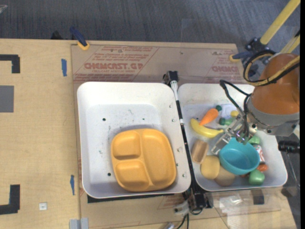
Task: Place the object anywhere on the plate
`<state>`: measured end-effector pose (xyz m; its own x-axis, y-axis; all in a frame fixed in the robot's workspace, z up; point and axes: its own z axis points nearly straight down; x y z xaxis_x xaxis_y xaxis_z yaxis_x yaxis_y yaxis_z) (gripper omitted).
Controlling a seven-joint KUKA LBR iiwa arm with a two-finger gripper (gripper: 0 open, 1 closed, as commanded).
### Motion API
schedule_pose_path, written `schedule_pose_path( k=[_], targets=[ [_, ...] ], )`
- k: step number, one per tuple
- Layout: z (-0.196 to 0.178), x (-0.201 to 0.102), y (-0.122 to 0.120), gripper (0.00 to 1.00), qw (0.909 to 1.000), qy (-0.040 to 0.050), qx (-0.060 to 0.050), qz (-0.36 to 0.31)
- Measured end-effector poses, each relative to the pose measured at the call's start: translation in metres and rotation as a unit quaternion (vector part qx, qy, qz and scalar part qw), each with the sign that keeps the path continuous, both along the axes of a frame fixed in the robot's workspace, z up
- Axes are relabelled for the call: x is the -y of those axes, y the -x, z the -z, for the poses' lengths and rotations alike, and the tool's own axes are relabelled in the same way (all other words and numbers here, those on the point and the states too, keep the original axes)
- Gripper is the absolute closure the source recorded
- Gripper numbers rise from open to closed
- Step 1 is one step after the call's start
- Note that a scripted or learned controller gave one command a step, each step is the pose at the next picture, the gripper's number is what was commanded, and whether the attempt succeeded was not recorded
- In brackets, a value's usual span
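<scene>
Barely started: sectioned orange plastic plate (142, 164) bare in left white bin (95, 99), gripper (236, 136) down in right white bin (281, 175) touching teal plastic bowl (239, 159), grip impossible to tell

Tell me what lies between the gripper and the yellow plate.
In the camera view, between the gripper and the divided yellow plate lie a banana, a tan block and the two bins' adjoining rims.
</scene>
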<state>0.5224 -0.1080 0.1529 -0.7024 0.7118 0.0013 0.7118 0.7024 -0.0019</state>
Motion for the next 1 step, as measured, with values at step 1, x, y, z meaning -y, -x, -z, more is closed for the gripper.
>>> schedule_pose_path(
  k=[1],
  targets=[
    [-0.1946, -0.0277, -0.0647, 0.0, 0.9586, 0.003, 0.011, -0.284]
  ],
)
